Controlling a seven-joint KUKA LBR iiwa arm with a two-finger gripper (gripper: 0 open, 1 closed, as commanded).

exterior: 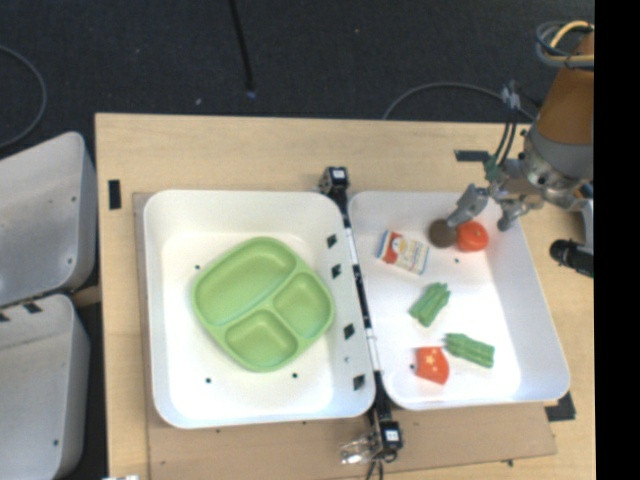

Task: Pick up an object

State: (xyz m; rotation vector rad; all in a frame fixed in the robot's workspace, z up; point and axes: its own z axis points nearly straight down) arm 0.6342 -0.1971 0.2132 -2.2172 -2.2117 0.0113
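Arm comes in from the right, orange band up by the bin's far right corner, wrist tilted down over the right bin (545,328). Gripper (487,208) has both fingers spread apart, one finger (466,208) angling down left toward the toys, the other to its right, nothing between them. Closest candidates: a red tomato-like ball (472,235) just below the gap, touching a brown round piece (441,232) on its left. Risk one, as I read it: those two sit against each other, so a closing finger could land on the seam and shove one away, or pinch both and drop them on the lift. Risk two: the ball is round and looks smooth, likely to squirt out if the grip is off-centre. Risk three: they lie near the bin's far wall, so a finger might clip the rim on descent. Other objects in the same bin are well apart from the gripper: small white-and-red carton (403,251), green pod-shaped toy (430,303), another green veg piece (470,349), red block (432,365). Left bin (160,368) holds only a green divided plate (263,303), not in play. Nothing picked yet; grasp not started. Exact height of the fingers above the ball can't be judged from this slant.
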